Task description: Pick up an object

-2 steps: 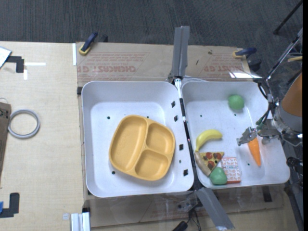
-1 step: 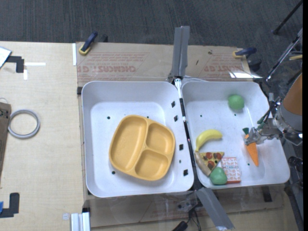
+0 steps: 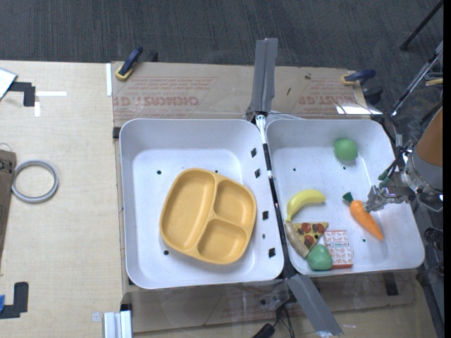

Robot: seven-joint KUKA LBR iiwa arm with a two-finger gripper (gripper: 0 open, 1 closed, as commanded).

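Gripper (image 3: 380,197): positioned at the right bin (image 3: 373,255), just above the carrot (image 3: 366,219)
Jaws: state cannot be told
Left bin (image 3: 137,189): occupied by a yellow divided plate (image 3: 208,215)

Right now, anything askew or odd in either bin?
Mostly tidy. The yellow divided plate sits rotated in the left bin, its edges not square to the walls. In the right bin, the lower green ball overlaps the pizza slice and the small box. Nothing looks spilled or damaged.
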